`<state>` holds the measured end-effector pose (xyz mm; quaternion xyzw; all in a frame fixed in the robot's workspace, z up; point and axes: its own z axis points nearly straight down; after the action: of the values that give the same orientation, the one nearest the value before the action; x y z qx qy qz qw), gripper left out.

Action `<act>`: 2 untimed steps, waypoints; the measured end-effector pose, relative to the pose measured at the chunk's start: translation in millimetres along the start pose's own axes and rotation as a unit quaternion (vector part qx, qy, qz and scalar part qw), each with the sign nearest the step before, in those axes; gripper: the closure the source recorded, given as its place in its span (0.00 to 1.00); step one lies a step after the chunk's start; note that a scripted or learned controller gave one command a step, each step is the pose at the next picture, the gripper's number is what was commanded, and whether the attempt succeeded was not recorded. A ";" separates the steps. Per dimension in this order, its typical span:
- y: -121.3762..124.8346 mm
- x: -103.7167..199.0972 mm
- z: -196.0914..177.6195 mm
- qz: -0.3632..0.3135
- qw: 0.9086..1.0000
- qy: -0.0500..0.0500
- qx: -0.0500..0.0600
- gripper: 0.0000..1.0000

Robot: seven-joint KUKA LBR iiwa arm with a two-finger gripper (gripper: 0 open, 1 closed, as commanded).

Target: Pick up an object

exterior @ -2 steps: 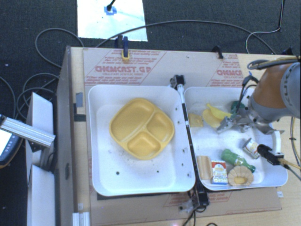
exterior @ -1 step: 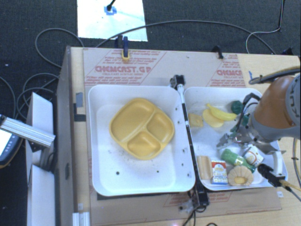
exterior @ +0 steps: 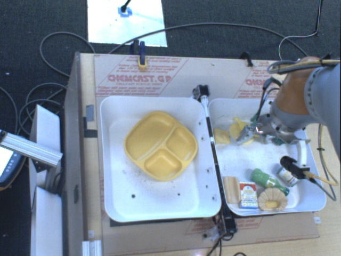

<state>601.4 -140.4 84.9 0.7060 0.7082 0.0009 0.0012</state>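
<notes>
Looking down on the surface (exterior: 160,71), with two shallow white bins set side by side. In the left bin (exterior: 122,191), a yellow divided plate (exterior: 161,145), lying flat near the middle, compartments facing up.

Over to the right bin (exterior: 240,161) now. Picking out the grey arm (exterior: 325,89) with its orange band (exterior: 292,92), reaching in from the right and bent down over the far half of that bin. Finding the pincer (exterior: 248,136) low above the bin floor, toward the far left corner. Cannot judge its gap from this angle: wide or narrow, no telling.

Right at the pincer's left side, a yellow scrap (exterior: 237,126), touching or nearly so, hard to say which. Just past that, close to the wall between the bins, a second yellow scrap (exterior: 221,137), lying flat on the white floor.

Down along the near edge of the same bin, well apart from the pincer, a row of small things. First a tan block (exterior: 231,189) by the near left corner. Next a small red-and-white box (exterior: 247,194) just beside it. Then a round ribbed tan piece (exterior: 272,199) to the right of the box. Behind that row, a green bottle (exterior: 266,178), lying on its side at a slant, near the ribbed piece.

Beyond the bins, on the surface's far edge, a blue and yellow clamp (exterior: 141,53). Farther back, on the dark floor, a white sheet (exterior: 125,15).
</notes>
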 end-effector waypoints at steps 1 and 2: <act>-98.4 -1.7 0.3 0.001 1.000 0.000 0.002 0.00; 7.1 25.1 -71.7 0.000 1.000 0.000 -0.001 0.00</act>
<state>608.1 -115.3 156.6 0.7057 0.7086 0.0017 0.0020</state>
